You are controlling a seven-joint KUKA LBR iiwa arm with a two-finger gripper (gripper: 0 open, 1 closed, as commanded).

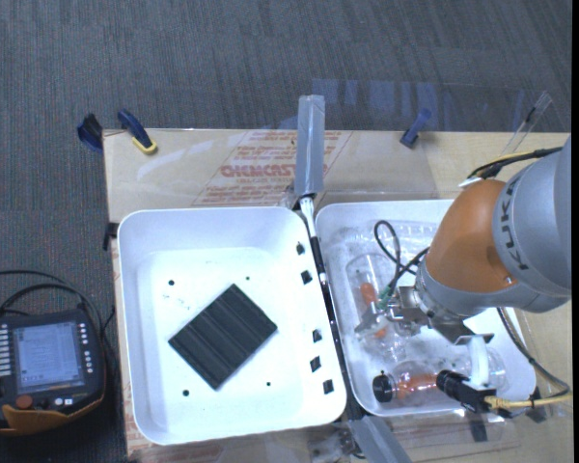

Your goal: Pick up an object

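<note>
Arm (507, 244) low over the right bin (340, 222), tool (391, 312) among clear plastic items.

Tool sits down in the right bin amid clear plastic bottles (367, 278), near the bin's middle; whether it is apart or together I cannot tell, nor whether anything is caught in it. A small bottle with an orange part and dark cap (410, 386) lies near the bin's front edge. The left bin (140, 244) holds a black ribbed slab (223, 336), lying flat and turned at an angle. A pendant (43, 360) sits left of the bench (174, 167).

A black ribbed pad (223, 336) lies in a white bin (140, 258).
</note>
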